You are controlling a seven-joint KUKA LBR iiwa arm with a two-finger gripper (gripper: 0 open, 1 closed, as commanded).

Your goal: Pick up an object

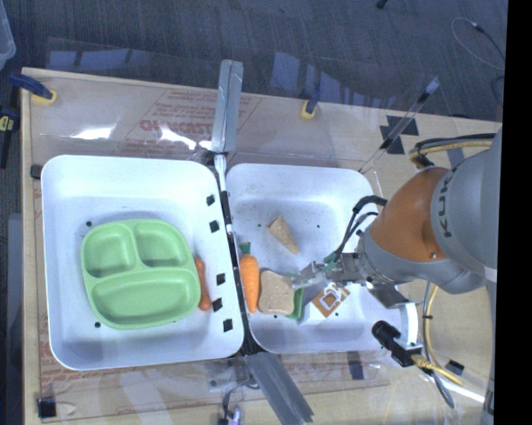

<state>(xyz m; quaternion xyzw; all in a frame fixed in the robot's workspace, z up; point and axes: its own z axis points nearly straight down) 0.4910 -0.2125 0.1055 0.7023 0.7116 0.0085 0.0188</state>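
My gripper [313, 275] is low in the right bin [328, 185], reaching in from the right. It hangs just right of a toast slice [275, 295] with a green edge, and just above a small brown-and-white waffle-like piece [331, 300]. An orange carrot [249, 282] lies left of the toast, along the bin's left wall. A tan bread wedge [284, 235] lies farther back in the same bin. I see nothing lifted off the bin floor.
The left bin [67, 183] holds a green divided plate [140, 273] and a small orange carrot piece [201, 284] at the plate's right edge. A divider with black clips [221, 249] separates the bins. The arm's orange band [409, 221] looms over the right bin's right side.
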